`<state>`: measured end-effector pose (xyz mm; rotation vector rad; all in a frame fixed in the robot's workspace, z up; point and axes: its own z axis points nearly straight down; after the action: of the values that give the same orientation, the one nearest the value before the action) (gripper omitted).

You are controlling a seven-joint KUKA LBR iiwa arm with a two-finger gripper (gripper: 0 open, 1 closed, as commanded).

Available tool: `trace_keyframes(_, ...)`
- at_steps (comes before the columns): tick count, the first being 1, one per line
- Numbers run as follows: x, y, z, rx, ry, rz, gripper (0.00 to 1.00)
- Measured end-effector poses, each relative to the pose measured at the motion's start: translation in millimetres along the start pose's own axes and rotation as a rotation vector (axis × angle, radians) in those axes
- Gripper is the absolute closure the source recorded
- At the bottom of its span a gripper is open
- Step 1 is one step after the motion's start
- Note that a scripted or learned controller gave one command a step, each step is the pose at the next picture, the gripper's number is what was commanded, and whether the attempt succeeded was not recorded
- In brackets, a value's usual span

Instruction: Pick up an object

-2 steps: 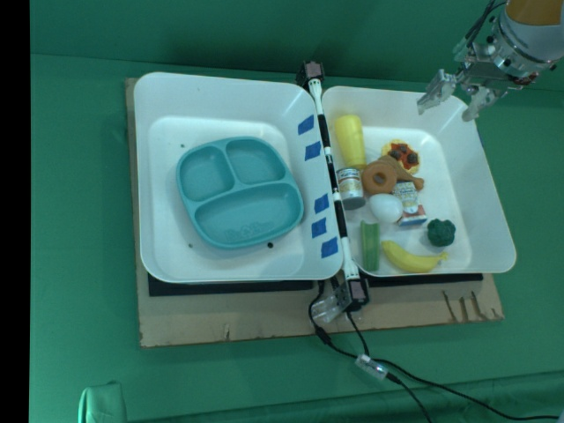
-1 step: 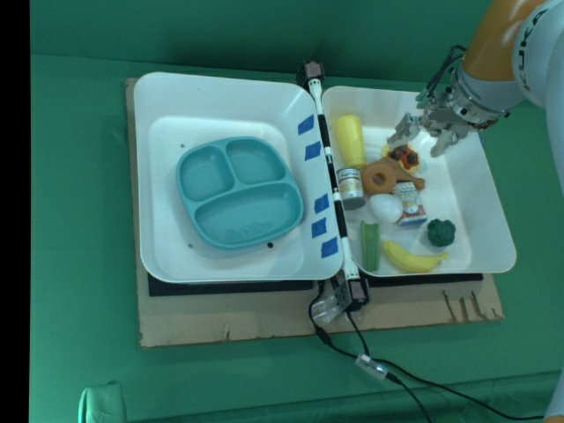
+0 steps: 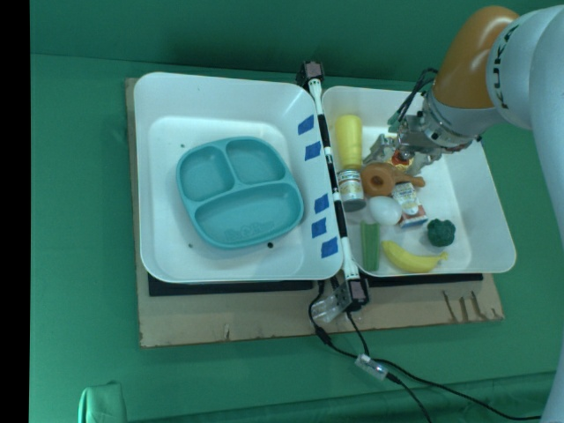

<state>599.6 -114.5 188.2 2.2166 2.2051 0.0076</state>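
Two white bins [image 3: 154, 148] on green surface [image 3: 79, 192]; teal plate [image 3: 240, 192] left. Right: yellow bottle [image 3: 349, 139], banana [image 3: 412, 258], donut [image 3: 381, 181], egg [image 3: 382, 210], broccoli [image 3: 441, 232]. Claw [image 3: 401, 152] low above donut; spread or pinching, cannot tell. Crowded toys, so might slip or bump neighbors.

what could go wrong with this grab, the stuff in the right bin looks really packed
The gripper sits low over a tight cluster: donut, egg and a small carton touch or nearly touch, so it may nudge neighbours or pinch two things. The round egg could roll off toward the banana.
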Motion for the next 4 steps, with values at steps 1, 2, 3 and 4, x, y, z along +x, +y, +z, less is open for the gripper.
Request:
trace_keyframes(1, -4, 4, -17, -0.017, -0.006, 0.007, 1.0)
trace_keyframes(2, -3, 3, -17, -0.017, -0.005, 0.007, 0.0)
trace_keyframes(3, 15, -21, 0, -0.008, -0.003, 0.003, 0.0)
trace_keyframes(4, -12, -100, -2, -0.013, -0.003, 0.003, 0.0)
